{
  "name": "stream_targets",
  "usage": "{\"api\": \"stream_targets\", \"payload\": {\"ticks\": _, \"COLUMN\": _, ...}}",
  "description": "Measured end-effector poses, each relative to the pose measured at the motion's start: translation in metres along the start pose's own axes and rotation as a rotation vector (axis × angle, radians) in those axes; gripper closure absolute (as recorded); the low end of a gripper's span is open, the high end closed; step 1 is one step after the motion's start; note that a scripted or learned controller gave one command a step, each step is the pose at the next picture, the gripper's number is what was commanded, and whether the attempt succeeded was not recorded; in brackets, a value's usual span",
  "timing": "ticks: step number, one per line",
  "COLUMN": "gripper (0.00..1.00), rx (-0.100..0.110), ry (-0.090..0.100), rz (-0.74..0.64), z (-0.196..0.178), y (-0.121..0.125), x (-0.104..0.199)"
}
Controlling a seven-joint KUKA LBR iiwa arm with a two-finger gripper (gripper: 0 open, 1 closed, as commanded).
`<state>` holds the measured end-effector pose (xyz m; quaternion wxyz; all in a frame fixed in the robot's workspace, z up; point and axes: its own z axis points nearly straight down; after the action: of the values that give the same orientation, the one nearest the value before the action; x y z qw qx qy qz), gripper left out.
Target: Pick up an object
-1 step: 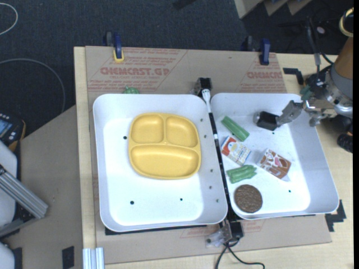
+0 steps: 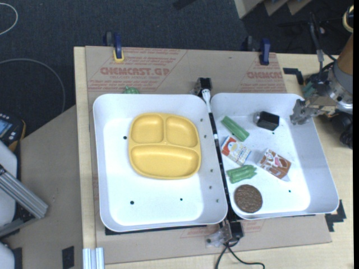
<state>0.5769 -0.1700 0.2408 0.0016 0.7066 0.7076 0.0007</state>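
In the right bin (image 2: 314, 150) lie a small black block (image 2: 268, 120), a long green pod (image 2: 234, 128), a second green piece (image 2: 242, 174), a red and white packet (image 2: 235, 149), a brown and white packet (image 2: 275, 163) and a round brown patty (image 2: 247, 198). My gripper (image 2: 300, 114) hangs over the right bin's far right corner, to the right of the black block and apart from it. I see nothing held in it.
The left bin (image 2: 112, 167) holds a yellow divided tray (image 2: 165, 145). Blue clamps (image 2: 117, 45) pin the cardboard sheet at the back. A black divider (image 2: 212, 129) runs between the two bins. Cables and grey gear crowd the far right edge.
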Motion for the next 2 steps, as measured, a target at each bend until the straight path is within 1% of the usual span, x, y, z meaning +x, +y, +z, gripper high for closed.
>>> {"api": "stream_targets", "payload": {"ticks": 1, "gripper": 1.00, "rx": 0.013, "ry": 0.007, "rz": -0.005, "z": 0.043, "y": -0.075, "x": 0.087}}
{"api": "stream_targets", "payload": {"ticks": 2, "gripper": 1.00, "rx": -0.006, "ry": 0.005, "rz": -0.010, "z": -0.036, "y": -0.078, "x": 0.172}}
